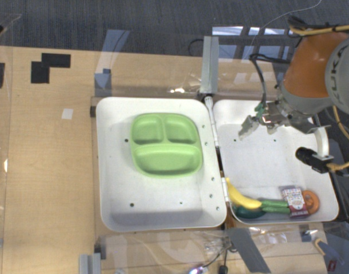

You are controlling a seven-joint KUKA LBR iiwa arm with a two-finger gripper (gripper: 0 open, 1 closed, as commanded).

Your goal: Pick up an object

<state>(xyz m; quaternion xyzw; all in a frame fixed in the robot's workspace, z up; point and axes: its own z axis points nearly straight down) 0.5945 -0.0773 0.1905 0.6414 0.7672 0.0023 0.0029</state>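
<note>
We begin at the gripper (249, 125), which hangs over the upper part of the right bin (265, 170), above bare white floor. We cannot tell how it is set, since it shows as a small, pale, blurred shape pointing down and to the left, and nothing shows in its grasp. Behind it the wrist carries tangled black cables, and the arm (320, 67) rises to the right with its orange band and grey shell filling the upper right corner.

The things to be picked lie well apart from the gripper, gathered along the near edge of the same bin. A banana (240, 197) curves down from the left wall of that bin. Touching its lower end is a long green object (265, 207) (a vegetable of some kind, though we cannot name it) lying along the front wall. To its right sits a small packet (295, 201) with a red and white label, and just beside that a round orange object (310, 201).

In the left bin (114, 153) a green divided plate (165, 143) lies flat near the middle, with two small compartments at the top and one wide one below. Both bins sit side by side on the wooden bench (43, 153).
</note>
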